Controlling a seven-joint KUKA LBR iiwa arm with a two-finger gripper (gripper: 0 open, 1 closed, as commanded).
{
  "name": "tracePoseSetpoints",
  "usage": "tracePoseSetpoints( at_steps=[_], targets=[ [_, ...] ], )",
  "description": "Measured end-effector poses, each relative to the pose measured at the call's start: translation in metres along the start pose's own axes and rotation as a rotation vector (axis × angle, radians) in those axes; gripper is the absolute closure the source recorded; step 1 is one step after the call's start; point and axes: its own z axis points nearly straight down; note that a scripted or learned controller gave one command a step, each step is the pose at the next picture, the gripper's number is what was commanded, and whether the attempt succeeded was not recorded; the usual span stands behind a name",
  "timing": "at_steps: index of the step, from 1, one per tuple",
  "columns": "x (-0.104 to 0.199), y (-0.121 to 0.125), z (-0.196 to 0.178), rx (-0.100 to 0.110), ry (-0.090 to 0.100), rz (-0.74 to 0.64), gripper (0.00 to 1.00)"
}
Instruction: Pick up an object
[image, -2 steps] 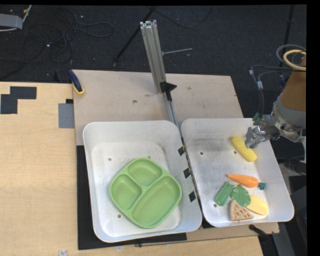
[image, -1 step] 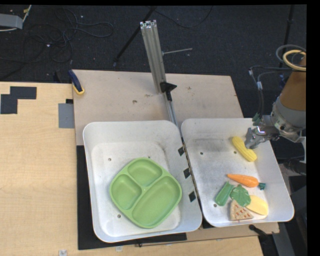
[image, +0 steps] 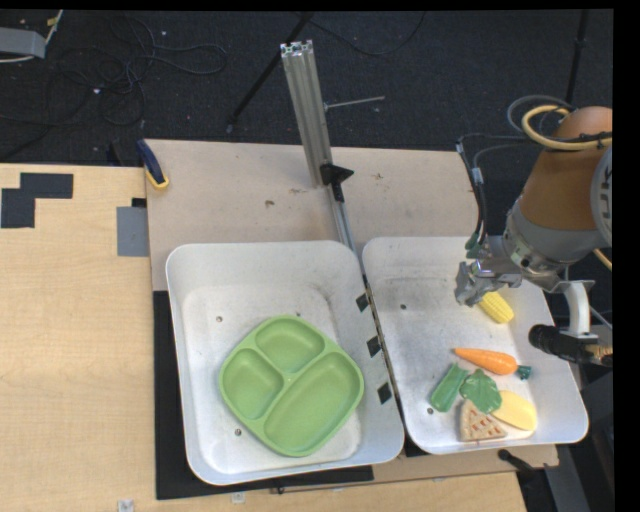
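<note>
My gripper (image: 474, 291) hangs low over the far part of the right bin (image: 420, 300), below the orange-banded wrist. A small yellow corn piece (image: 497, 307) lies just right of the gripper tip, touching or nearly touching it. Nearer the front of that bin lie an orange carrot (image: 486, 360), a green pickle (image: 447, 388), a dark green leafy piece (image: 482, 392), a pale yellow piece (image: 516, 410) and a tan waffle-like wedge (image: 481, 426), clustered together.
The left bin (image: 200, 270) holds a green divided plate (image: 291, 384). A metal post (image: 310, 110) rises behind the bins, with a black clamp at its base. Black clips (image: 372, 345) sit along the seam between the bins.
</note>
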Motion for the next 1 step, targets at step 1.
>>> tracePoseSetpoints(
  at_steps=[1],
  targets=[
    [0.0523, -0.0153, 0.0035, 0.001, -0.001, 0.001, 1.0]
  ],
)
